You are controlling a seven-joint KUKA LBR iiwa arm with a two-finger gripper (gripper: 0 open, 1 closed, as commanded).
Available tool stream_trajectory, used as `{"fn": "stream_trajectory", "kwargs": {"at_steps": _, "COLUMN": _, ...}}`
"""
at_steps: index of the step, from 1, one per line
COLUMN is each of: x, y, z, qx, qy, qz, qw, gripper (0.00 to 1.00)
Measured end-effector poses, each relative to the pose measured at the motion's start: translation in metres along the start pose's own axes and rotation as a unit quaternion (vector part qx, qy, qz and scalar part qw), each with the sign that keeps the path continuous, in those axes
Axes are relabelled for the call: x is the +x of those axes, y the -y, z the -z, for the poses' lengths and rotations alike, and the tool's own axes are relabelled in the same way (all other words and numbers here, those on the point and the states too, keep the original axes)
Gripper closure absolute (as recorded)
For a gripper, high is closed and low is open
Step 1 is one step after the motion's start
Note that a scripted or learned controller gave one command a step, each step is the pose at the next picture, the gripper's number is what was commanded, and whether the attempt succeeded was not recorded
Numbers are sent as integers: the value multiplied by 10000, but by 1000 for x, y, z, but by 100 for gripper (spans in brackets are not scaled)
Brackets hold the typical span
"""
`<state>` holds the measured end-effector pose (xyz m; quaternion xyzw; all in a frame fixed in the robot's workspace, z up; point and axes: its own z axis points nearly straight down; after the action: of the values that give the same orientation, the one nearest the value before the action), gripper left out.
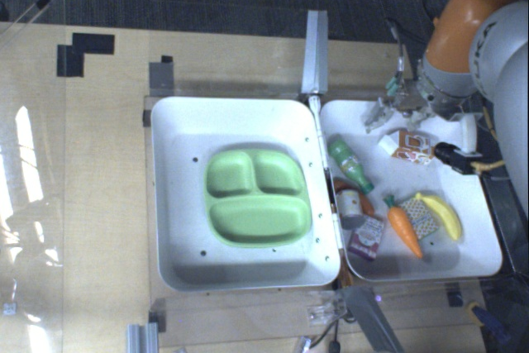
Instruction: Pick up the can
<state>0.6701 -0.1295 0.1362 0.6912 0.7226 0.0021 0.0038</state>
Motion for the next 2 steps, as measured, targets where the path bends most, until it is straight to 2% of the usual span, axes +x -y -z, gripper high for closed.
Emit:
{"fn": "stream_trajectory", "kwargs": {"at_steps": 1, "x": 88, "y": -5, "z": 59, "qx": 3, "qy": -10, "qz": -780, "qw": 9970, "gripper": 0}}
{"fn": "stream_trajectory", "kwargs": {"at_steps": 2, "x": 1, "y": 12, "z": -11, "qx": -26, "qy": 10, "qz": -1141, "qw": 9935, "gripper": 0}}
